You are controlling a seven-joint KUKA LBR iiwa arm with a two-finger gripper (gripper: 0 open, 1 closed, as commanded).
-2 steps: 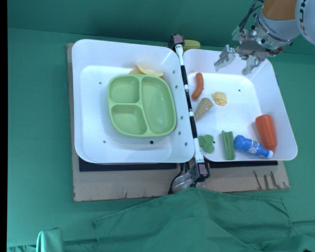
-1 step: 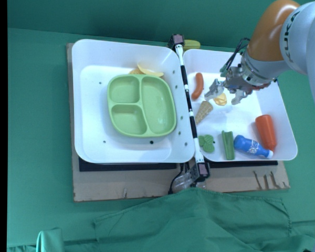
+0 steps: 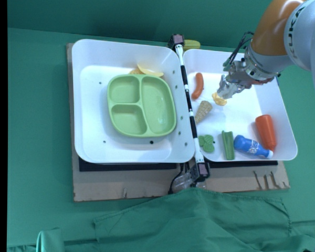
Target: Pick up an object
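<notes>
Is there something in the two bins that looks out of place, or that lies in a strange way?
One thing stands out: a yellow piece in the left bin lies wedged behind the green divided plate, partly hidden by its far rim. In the right bin, the toy foods lie loosely scattered, which looks normal for picking.

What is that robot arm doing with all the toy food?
The arm's end effector is low in the right bin, right at a small yellow piece. Whether it has gripped it is unclear. Around it lie a sausage, a cone, a blue bottle and an orange bottle. The left bin holds a green divided plate.
</notes>
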